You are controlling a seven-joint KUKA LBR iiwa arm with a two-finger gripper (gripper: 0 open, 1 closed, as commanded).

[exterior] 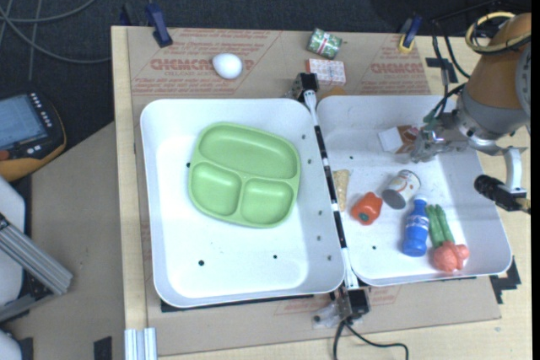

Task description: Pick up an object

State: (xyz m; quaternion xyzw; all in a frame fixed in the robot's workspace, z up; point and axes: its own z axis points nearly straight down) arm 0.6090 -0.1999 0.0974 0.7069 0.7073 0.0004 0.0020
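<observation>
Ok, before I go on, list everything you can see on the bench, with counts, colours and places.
Bins: 2, white, side by side.
Divided plate: 1, green, left bin.
Bottle: 1, blue, right bin.
Carrot toy: 1, orange and green, beside the bottle.
Round toy: 1, orange-red, right bin.
Small can: 1, pale, lying in right bin.
Egg-like ball: 1, white, bench behind left bin.
Can: 1, green, bench rear.
Clamps: 2, blue, rear edge.
Arm: 1, grey and orange, right.
Gripper: 1, over right bin's rear.

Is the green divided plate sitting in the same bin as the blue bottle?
No. The green divided plate lies in the left bin, while the blue bottle lies in the right bin.
</observation>
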